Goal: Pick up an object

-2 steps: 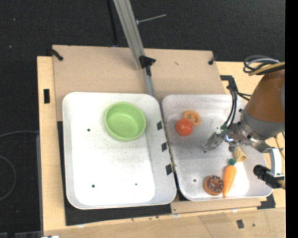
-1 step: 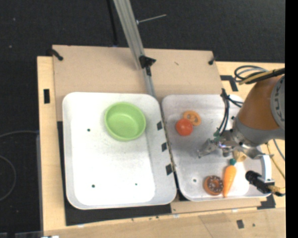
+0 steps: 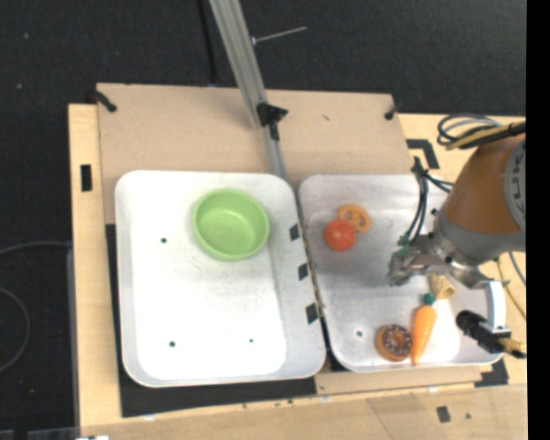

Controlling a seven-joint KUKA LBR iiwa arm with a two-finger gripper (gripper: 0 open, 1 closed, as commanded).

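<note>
A: Looking at the right bin, where's the gripper sitting rn?

B: Over the bin's right half, roughly mid-depth. The arm comes in from the right, its orange band above the wrist.

A: Nearest obj?

B: The carrot, I'd say. It lies just beside the gripper, toward the view's bottom edge and a touch right. Its long axis runs near-vertical in the view, with the green tip end closest to the gripper and the fat end pointing at the bin's near rim.

A: Anything else w/in reach?

B: A dark-red round piece is right next to the carrot on its left, maybe touching, can't say. A red ball and an orange ring sit further left, well apart from the gripper. The green bowl is over in the left bin, prob not the target.

A: Gripper spread or closed? Holding anything?

B: Can't tell, the wrist body hides that from this angle. Nothing visible gripped. Can't say if it's touching the bin floor either.

A: So next move?

B: My guess is it shifts toward the near rim and closes across the carrot's short width. The risk is nudging the round piece beside it.
</note>
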